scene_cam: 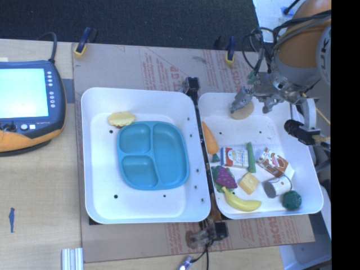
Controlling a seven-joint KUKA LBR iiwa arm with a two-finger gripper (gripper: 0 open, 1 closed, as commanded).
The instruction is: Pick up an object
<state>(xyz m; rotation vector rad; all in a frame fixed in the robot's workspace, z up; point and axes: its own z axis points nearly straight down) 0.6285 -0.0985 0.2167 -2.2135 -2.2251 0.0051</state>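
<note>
My gripper (253, 105) hangs over the far end of the right bin (315, 176), its two fingers spread open. A tan round piece (244, 112) lies on the bin floor just under the left finger (239, 101), not between the fingers. Nearer in the same bin lie an orange carrot (210, 139), a white carton (235, 157), a green stick (251, 157), a red and white packet (274, 163), purple grapes (225, 178), a yellow block (248, 183), a banana (242, 202), a grey can (270, 189) and a green broccoli (291, 200).
The left bin (95, 167) holds a blue divided plate (153, 154) and a yellow cookie (121, 118). A control pendant (28, 103) rests on the bench at the far left. Clamps (82, 43) hold the cardboard sheet at the back edge.
</note>
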